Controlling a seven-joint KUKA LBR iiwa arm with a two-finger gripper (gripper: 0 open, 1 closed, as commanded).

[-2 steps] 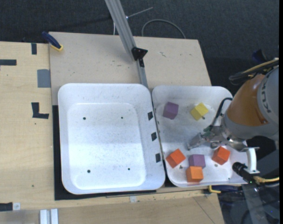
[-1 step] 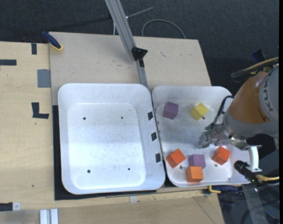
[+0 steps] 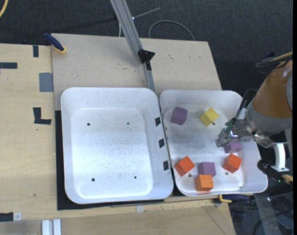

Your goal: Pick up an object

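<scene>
Left bin bare with open floor, right bin crowded along its lower edge, arm low at right rim, end effector over purple cube, grip state unclear.

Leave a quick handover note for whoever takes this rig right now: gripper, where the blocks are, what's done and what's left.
Gripper: low over the right bin's right side, directly on a purple block; whether the jaws have closed can't be seen.
Blocks, all in the right bin: purple cube and yellow cube at the far end; orange cubes and plus another purple one at the near end.
Left bin: holds no blocks.
Done: arm positioned at a block.
Left: confirm a grasp and lift; nothing is visibly raised yet.
</scene>
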